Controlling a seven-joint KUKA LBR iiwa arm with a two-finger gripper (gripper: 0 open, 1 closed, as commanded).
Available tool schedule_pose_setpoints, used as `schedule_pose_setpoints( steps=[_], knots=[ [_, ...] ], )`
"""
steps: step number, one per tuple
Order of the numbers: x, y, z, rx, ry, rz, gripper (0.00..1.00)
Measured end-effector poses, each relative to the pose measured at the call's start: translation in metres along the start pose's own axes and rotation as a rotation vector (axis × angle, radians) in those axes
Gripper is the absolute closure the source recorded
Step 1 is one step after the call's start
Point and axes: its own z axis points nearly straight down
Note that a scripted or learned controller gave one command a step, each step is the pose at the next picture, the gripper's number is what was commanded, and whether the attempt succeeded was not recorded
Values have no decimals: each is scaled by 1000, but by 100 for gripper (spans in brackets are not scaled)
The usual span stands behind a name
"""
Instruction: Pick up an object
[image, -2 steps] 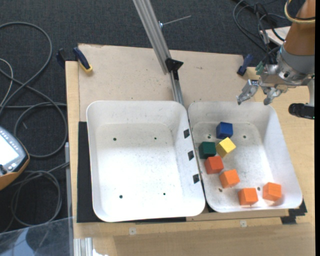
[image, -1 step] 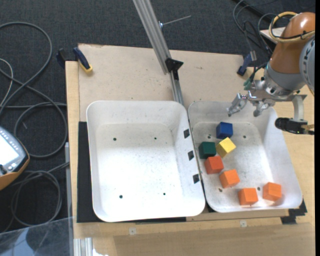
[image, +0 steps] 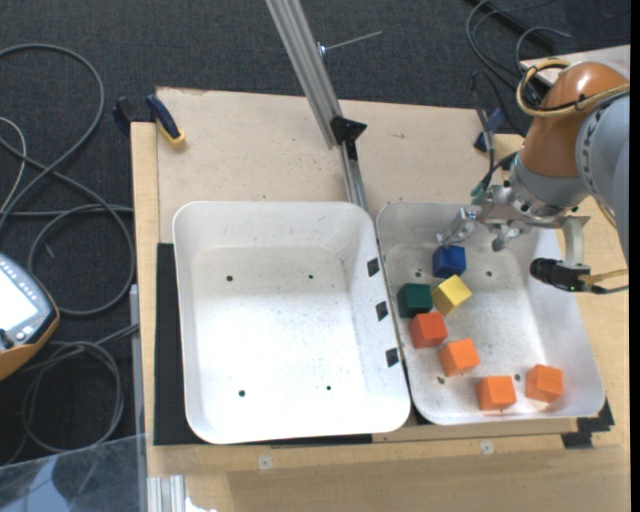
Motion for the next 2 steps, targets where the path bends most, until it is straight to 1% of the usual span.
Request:
schedule_pose_setpoints(
  steps=[1,2],
  knots=[
    [-1,2,-16,-8,-4,-2,100],
    [2,-4,-66,-4,-5,-3,100]
  ],
)
